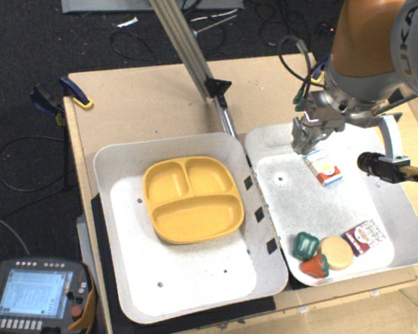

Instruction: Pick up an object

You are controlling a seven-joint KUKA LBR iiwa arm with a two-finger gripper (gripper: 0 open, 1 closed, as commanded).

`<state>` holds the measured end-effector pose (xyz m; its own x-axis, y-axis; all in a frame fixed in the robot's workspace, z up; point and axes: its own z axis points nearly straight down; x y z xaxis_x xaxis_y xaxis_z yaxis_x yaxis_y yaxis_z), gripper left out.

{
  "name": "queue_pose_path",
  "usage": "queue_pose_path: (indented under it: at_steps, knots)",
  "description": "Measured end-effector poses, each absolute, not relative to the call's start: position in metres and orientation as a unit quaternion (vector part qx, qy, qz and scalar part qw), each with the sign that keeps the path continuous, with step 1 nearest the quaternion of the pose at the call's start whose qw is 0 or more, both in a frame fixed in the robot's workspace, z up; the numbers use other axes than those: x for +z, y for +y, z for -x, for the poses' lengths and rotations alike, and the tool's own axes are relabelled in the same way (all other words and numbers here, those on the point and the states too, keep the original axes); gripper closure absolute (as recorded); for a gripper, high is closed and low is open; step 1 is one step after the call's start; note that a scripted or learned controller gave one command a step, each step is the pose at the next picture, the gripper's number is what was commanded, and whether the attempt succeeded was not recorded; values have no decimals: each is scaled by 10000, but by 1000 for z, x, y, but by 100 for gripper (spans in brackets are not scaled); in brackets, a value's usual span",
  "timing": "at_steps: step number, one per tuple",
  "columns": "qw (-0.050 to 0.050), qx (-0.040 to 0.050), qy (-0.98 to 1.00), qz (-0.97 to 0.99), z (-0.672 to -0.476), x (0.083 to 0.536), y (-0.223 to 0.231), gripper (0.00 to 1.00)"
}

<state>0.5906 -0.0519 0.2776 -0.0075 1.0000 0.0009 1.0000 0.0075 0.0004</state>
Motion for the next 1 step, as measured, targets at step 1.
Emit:
queue_pose_path:
  at_steps: [1]
  knots:
    - [13, 0, -7101, 7041, -583, 262, 4, 100]
